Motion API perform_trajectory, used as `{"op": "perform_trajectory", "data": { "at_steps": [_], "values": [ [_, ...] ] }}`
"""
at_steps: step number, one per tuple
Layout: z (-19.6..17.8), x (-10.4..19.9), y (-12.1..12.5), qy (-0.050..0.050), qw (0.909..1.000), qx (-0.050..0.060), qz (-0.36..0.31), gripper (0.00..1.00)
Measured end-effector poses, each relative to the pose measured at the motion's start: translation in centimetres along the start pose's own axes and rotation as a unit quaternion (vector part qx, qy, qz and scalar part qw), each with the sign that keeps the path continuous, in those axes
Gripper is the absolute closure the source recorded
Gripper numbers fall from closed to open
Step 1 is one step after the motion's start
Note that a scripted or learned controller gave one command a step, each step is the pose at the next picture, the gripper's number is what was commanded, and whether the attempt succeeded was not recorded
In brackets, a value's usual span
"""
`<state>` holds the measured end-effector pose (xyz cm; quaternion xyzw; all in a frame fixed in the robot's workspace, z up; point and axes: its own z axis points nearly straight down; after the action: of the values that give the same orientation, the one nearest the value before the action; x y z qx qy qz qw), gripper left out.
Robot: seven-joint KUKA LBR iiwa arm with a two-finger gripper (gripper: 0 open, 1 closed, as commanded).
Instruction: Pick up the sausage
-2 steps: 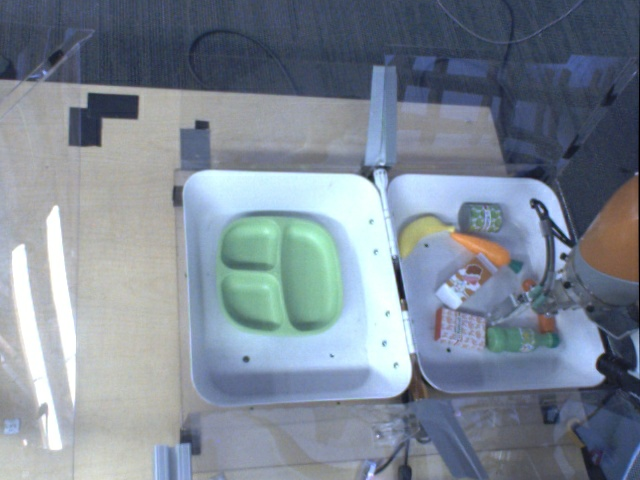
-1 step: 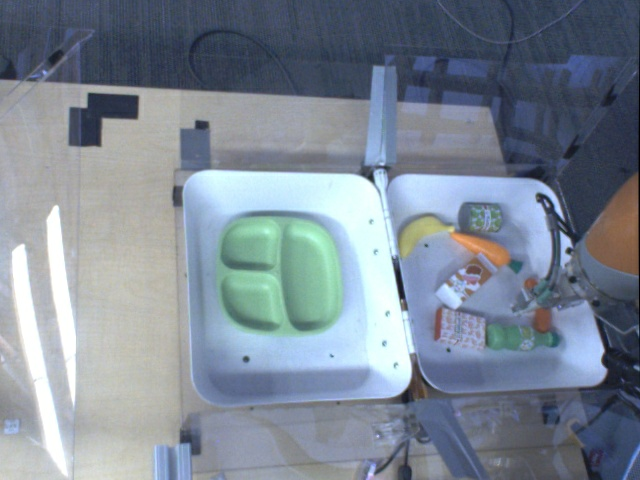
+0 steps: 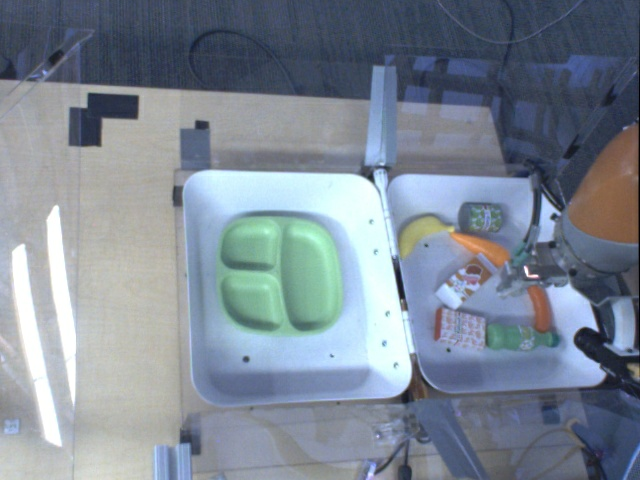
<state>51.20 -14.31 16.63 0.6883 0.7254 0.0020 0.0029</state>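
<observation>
Two white bins sit side by side on your desk, and the sausage [image 3: 541, 309] lies in the right bin [image 3: 480, 373], so I take that bin as the landmark for everything else. You can see the sausage as a short orange-red piece near the bin's right side, lying on the floor of the bin and pointing roughly toward the near wall. Your end effector [image 3: 527, 271] is down inside the same bin, right at the far end of the sausage and apparently touching or just above it. From this slanted view you cannot tell whether its fingers are spread or pressed together, and nothing shows the sausage held between them.

Other things crowd the bin: a carrot [image 3: 480, 245] toward the middle, a yellow piece [image 3: 422, 233] near the bin's left wall, a small green can [image 3: 481, 216] by the far wall, a white and red packet [image 3: 462, 284] in the middle, a red box [image 3: 459, 327] and a green bottle [image 3: 520, 338] toward the near wall. The green bottle lies just beside the sausage's near end.

Judged from this, the approach is done, while the grasp itself and the lift are not confirmed. The green divided plate [image 3: 281, 274] in the left bin [image 3: 200, 348] plays no part.
</observation>
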Motion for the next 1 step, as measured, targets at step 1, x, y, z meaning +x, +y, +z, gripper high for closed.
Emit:
{"op": "perform_trajectory", "data": {
  "at_steps": [1],
  "values": [
    [7.61, -6.16, -2.54, 0.0, 0.9951, -0.002, 0.099, 1.0]
  ]
}}
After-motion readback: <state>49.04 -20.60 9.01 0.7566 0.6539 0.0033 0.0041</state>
